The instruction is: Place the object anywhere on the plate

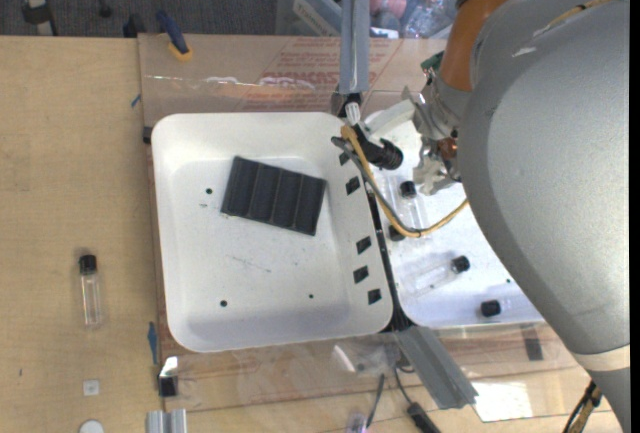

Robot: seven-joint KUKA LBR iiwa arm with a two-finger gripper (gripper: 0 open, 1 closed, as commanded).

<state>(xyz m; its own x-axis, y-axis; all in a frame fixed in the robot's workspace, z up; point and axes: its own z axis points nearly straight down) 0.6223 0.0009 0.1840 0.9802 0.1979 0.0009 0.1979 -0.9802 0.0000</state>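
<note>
Over the right bin (470, 316), close to its inner wall, your hand (432, 164) sat tucked under the grey bulk of the arm (560, 151). You could not tell whether it was spread, pressed together or pinching anything, since the wrist hid it.

Just beside it, toward the view's left and a little lower, lay a small clear vial (410, 201) with a black cap, most likely the object. Another vial (440, 272) lay further down the same bin, well apart from the hand.

What served as the plate looked to be the dark ribbed slab (273, 195) in the left bin (190, 311). It lay to the view's left of your hand, across the wall where the two bins meet. Its long axis ran roughly across the view, slightly tilted. A carry would have had to cross that wall leftward.
</note>
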